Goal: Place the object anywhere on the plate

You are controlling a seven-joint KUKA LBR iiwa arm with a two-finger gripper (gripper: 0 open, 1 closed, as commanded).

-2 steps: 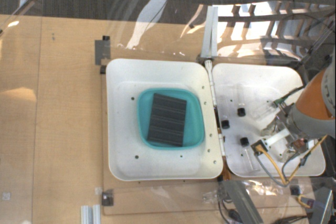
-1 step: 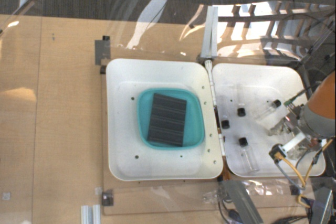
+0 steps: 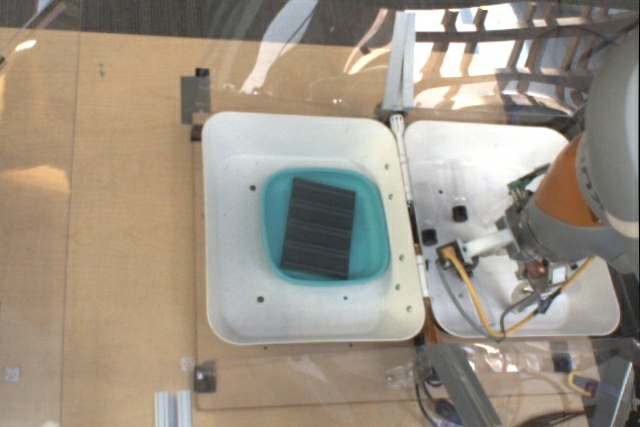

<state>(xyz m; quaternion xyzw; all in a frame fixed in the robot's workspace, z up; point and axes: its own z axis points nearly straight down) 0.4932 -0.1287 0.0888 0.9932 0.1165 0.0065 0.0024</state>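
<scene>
A dark ribbed block is being carried by the teal plate. It is lying flat near the plate's middle, with its long side running almost top to bottom at a slight tilt. The plate is sitting roughly centred in the left bin. The right bin is being overhung by the arm, reaching in from the right. The gripper is being held low over the right bin, well apart from the block. Whether it is released or clenched cannot be told.
</scene>
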